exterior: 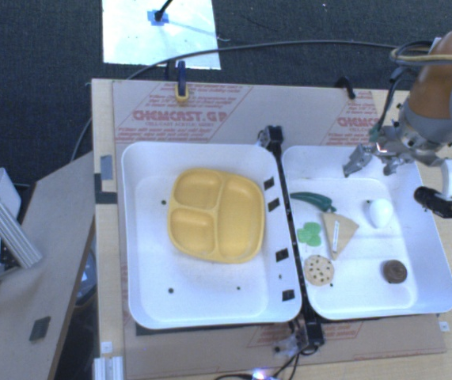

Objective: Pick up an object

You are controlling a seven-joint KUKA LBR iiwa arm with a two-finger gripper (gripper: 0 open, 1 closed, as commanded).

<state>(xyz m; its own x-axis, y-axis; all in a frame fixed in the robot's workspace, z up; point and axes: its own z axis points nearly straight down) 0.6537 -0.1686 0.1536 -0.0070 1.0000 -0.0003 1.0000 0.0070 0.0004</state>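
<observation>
Arm (439, 85) comes in from the right, wrist over the far right corner of the right bin (439, 291). Gripper (372, 158) hangs above the bin's back edge, fingers splayed apart w/ nothing between them, though res is poor so that's prob. not certain.

Right bin contents, all loose on the floor:
- white egg-shaped obj (379, 212), mid-right, nearest the gripper but still apart from it
- dark green curved piece (313, 201) by the divider
- light green flat piece (310, 233) just below it
- tan wedge (339, 232) just beside the light green piece
- speckled cookie (318, 270) near the front left
- brown round obj (395, 271) front right, well apart from the rest

Left bin (142, 291) holds a yellow divided plate (215, 214), 3 compartments, roughly centred.
</observation>
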